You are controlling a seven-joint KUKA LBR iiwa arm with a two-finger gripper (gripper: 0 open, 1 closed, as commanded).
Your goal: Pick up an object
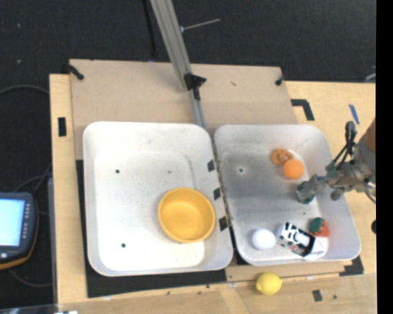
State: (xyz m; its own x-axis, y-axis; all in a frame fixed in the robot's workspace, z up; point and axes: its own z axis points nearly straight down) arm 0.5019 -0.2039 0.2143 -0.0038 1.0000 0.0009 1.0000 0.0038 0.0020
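The small round yellow lemon-like fruit [268, 283] lies on the table, just outside the right white bin [249, 149]. My fingers [306, 191] hover inside that bin; their opening is indiscernible. The orange ball [293, 169] lies just up-left of them, apart.

I count two shallow white bins side by side on my bench, the left bin [105, 175] and the right bin [249, 149]. The left one carries one yellow bowl [186, 214] near its front edge. The right one carries one orange ball [293, 169] and one small orange pretzel-like piece [281, 156] toward its back right, and along its front edge one white ball [263, 239], one black-and-white toy [296, 237] and one red-and-green strawberry-like toy [319, 226], while one yellow lemon [268, 283] lies on the bench's front edge.
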